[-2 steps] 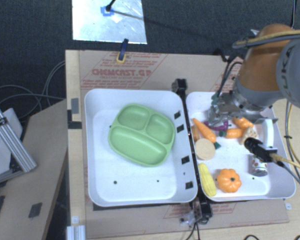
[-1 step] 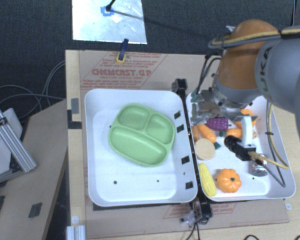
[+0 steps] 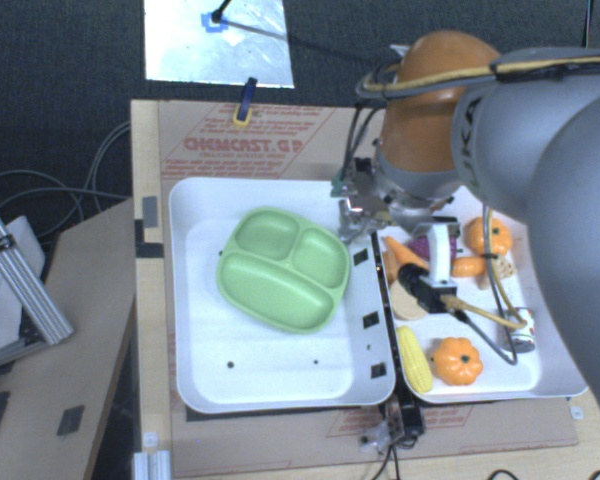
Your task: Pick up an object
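Note:
In the right bin [image 3: 552, 366] lie toy foods. A yellow corn cob [image 3: 412, 358] and a small orange pumpkin [image 3: 456, 360] are at the front, and a second pumpkin [image 3: 485, 236] is at the back. An orange carrot [image 3: 405, 251] lies beside a purple piece [image 3: 420, 240]. A green divided plate [image 3: 280, 268] sits in the left bin [image 3: 195, 298]. My gripper [image 3: 358, 213] hangs low at the back of the wall between the two bins, just right of the plate's far edge and left of the carrot. The wrist hides its tip.
The grey arm covers the upper right of the view and part of the right bin. Both bins rest on a cardboard sheet [image 3: 250, 143]. A foil sheet [image 3: 218, 28] and a blue-and-yellow tool [image 3: 245, 103] lie behind them. A metal rail [image 3: 20, 278] stands at the far left.

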Available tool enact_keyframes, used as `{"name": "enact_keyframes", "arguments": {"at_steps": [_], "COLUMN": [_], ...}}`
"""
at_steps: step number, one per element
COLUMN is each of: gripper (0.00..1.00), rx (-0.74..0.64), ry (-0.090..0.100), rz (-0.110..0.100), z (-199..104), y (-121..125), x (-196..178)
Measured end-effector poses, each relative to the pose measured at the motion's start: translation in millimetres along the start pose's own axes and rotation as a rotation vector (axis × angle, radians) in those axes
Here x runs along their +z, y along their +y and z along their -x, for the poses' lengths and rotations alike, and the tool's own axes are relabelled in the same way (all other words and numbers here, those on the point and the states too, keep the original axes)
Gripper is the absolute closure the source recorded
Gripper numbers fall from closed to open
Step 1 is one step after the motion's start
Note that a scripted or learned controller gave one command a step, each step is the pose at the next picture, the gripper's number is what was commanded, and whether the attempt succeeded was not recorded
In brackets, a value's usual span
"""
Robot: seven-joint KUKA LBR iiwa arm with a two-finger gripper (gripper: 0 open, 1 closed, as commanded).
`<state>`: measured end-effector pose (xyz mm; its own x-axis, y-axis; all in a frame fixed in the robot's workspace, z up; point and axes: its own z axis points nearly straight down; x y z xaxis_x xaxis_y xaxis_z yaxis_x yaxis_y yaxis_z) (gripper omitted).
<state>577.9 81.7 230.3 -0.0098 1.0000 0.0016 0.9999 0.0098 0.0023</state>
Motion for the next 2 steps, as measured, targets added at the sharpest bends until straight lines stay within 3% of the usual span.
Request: {"name": "enact_keyframes", "arguments": {"at_steps": [1,2], "gripper": [1.00,1.00], "rx": [0.010,0.007], "ry": [-0.002,-0.001], "rz": [-0.002,-0.001], "z": [11,11], "y": [-9,-12], "x": [15,-1]}}
